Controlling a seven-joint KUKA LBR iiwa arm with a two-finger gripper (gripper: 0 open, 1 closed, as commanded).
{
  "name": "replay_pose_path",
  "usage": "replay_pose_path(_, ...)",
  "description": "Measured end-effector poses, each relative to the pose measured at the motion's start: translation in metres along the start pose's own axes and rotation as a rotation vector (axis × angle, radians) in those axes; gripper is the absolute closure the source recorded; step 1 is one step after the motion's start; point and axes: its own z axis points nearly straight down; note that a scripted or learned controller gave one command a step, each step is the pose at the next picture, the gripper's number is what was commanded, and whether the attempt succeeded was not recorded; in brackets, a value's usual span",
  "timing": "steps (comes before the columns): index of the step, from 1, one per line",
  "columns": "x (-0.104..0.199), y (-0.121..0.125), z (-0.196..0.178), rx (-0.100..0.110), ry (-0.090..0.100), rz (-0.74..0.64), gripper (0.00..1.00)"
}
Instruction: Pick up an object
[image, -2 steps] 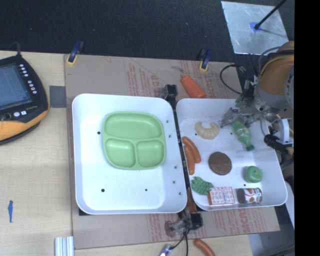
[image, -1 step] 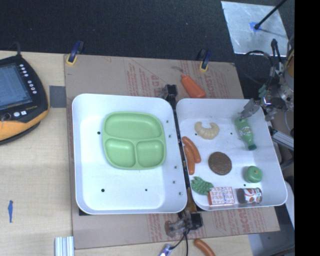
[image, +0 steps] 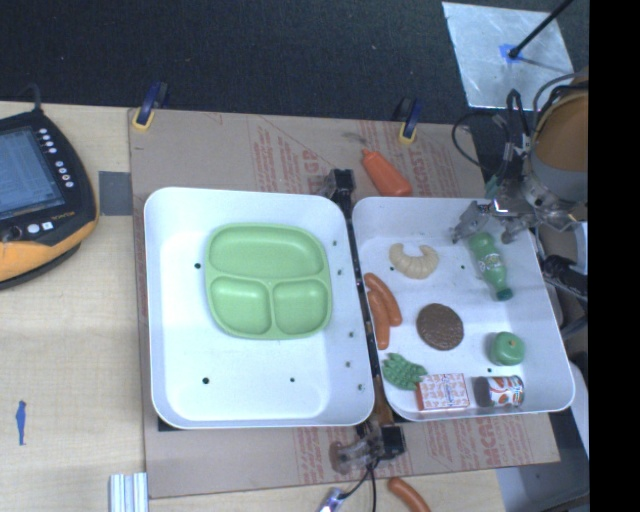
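Two white bins side by side; gripper (image: 487, 222) low over the right bin (image: 556, 345), at its far right corner.
The fingers are spread, their tips either side of the top of a green bottle (image: 490, 262) that lies flat, not lifted. In the same bin: croissant (image: 414, 260), sausages (image: 382, 306), brown cookie (image: 440, 326), green apple (image: 507, 348), leafy greens (image: 402, 371), small box (image: 442, 391), can (image: 499, 391). The left bin (image: 172, 330) holds a green divided plate (image: 268, 279). A carrot (image: 384, 173) lies on the cardboard beyond the bins.
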Motion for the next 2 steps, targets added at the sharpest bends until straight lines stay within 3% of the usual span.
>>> replay_pose_path(1, -0.0008, 0.0010, -0.0121, -0.003, -0.002, -0.003, 1.00)
replay_pose_path(2, -0.0008, 0.0010, -0.0120, -0.003, -0.002, -0.003, 0.00)
